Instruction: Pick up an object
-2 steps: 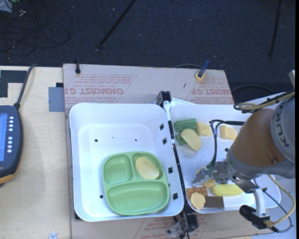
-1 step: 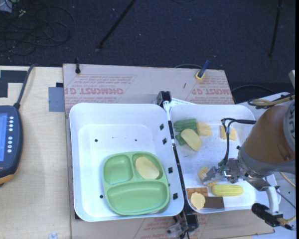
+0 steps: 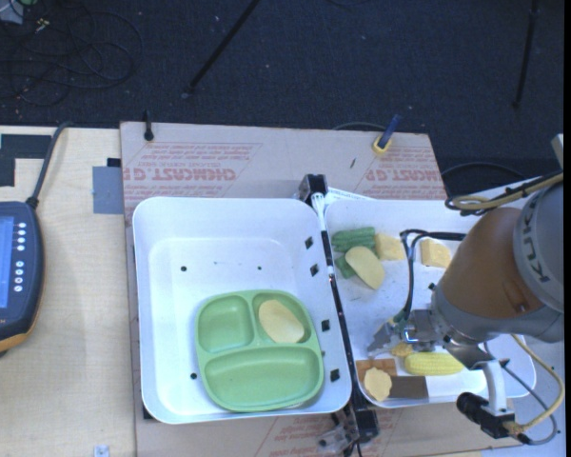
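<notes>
The arm's end effector (image 3: 411,334) sits low in the right bin (image 3: 514,377), lower right of frame, just above a corn cob (image 3: 434,362). Can't tell its state. Left bin (image 3: 171,227) has a green divided tray (image 3: 257,374) holding a yellow piece (image 3: 283,323).

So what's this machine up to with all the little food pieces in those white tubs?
A grey and orange robot arm is reaching into the right bin, trying to pick up one of the toy foods. Its gripper is low near the front of that bin, right beside a yellow corn cob; whether it has hold of anything is unclear. More yellow and green pieces lie toward the back. The left bin holds a green divided tray with one yellow piece in it.
</notes>
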### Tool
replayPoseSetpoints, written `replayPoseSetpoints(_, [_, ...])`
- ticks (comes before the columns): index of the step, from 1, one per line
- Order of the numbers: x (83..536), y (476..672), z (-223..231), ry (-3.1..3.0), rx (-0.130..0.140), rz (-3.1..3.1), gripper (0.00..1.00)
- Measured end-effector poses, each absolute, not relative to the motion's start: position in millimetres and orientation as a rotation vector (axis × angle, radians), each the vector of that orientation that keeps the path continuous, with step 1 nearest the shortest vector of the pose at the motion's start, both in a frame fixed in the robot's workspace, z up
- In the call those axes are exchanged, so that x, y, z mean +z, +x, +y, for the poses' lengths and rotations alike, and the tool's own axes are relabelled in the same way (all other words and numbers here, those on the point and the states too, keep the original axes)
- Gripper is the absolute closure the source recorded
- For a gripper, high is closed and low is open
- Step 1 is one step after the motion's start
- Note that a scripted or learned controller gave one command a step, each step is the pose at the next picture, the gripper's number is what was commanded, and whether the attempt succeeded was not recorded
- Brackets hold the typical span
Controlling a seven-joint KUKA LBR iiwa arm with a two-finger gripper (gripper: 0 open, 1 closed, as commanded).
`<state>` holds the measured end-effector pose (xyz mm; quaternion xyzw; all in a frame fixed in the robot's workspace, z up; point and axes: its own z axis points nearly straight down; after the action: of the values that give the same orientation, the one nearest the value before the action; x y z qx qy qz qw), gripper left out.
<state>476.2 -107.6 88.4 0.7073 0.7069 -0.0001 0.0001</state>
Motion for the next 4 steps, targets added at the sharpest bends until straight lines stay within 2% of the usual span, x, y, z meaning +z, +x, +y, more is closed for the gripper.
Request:
replayPoseSetpoints(1, [93.3, 475.1, -142.4, 2.224, -0.004, 2.220, 0.00])
replayPoseSetpoints(2, [88.4, 476.5, -81.7, 2.219, 0.003, 2.225, 0.00])
replayPoseSetpoints(3, [150.0, 527.6, -134.9, 2.216, 0.003, 2.216, 0.00])
replayPoseSetpoints(4, [87.2, 490.0, -100.3, 2.226, 0.001, 2.219, 0.00])
